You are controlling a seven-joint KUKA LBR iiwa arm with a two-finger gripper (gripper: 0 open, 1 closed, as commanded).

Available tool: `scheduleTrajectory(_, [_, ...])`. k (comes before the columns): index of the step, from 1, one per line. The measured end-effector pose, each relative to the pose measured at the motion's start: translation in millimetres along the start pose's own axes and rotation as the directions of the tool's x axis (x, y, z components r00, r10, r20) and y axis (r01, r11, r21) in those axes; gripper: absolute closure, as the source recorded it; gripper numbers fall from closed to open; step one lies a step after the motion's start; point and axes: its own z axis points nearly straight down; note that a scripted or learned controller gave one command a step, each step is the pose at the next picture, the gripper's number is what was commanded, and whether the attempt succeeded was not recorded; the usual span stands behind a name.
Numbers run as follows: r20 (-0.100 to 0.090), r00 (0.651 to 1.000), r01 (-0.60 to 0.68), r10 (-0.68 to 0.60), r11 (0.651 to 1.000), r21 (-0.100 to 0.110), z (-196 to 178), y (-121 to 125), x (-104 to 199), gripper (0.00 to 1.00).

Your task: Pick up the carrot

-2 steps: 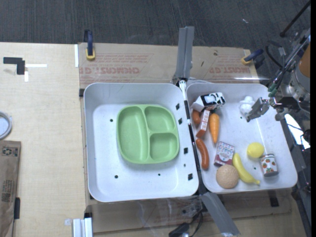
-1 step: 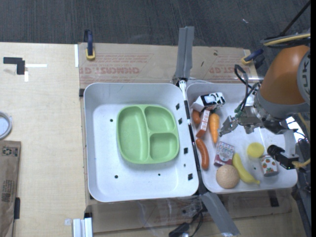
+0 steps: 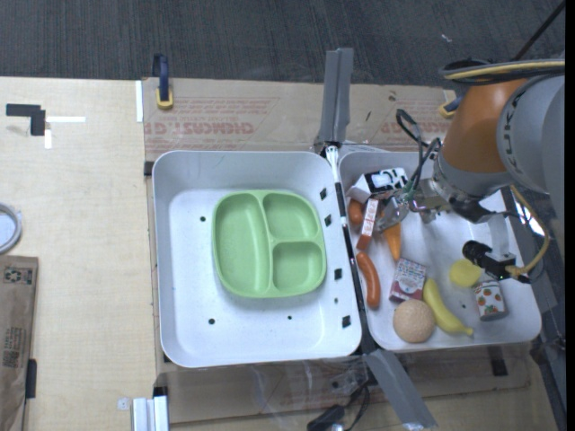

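Note:
The carrot is a short orange wedge lying in the right bin, near its left wall, narrow end toward the front. My gripper hangs low over the bin, right at the carrot's far end and close above it. The arm's grey wrist and orange band reach in from the right and hide the bin's back right part. I cannot see anything held in the gripper.
Around the carrot lie a red-wrapped bar, a sausage, a small red box, a banana, a tan ball, a lemon and a small carton. The left bin holds a green divided plate.

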Motion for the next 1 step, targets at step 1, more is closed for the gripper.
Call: scheduleTrajectory(1, [0.001,1.0,-0.004,0.004,1.0,0.0,-9.3,-0.1,-1.3,1.0])
